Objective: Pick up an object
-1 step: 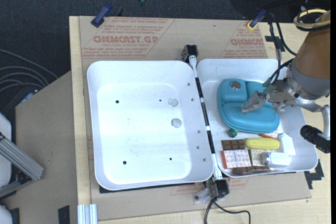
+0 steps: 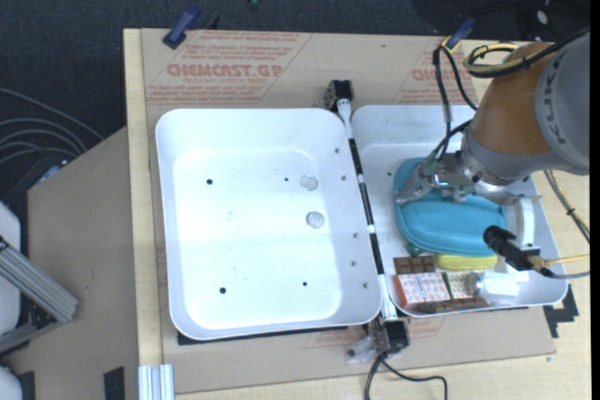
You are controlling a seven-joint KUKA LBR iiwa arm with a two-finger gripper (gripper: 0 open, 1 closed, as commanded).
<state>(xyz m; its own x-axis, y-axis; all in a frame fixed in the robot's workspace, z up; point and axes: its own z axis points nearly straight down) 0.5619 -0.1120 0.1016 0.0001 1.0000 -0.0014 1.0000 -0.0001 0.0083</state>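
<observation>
On the bench (image 2: pixel 281 70), two shallow white bins sit side by side, and everything here is placed relative to the right bin (image 2: pixel 375 145). To its left, touching along a dark central seam, lies the left bin (image 2: pixel 253 220), whose floor shows two small round pale marks and a few dark dots. Inside the right bin I count four things. One large turquoise object (image 2: pixel 445 225), rounded like an upturned bowl, lies in the middle of it. One yellow item (image 2: pixel 459 259) peeks out from under the turquoise object's near edge. One brown and red checkered box (image 2: pixel 427 286) lies flat along the bin's near wall, and one white flat piece (image 2: pixel 511 281) rests in its near right corner. The single grey arm (image 2: pixel 534 117), with its orange band, reaches over the right bin's right side. Its gripper (image 2: pixel 433 183) hangs low over the far left part of the turquoise object, seemingly at or just above its surface; whether it is open, closed or clamped on anything cannot be told from this slant. One clip (image 2: pixel 339 93) stands at the seam's far end, another (image 2: pixel 392 334) at its near end.
</observation>
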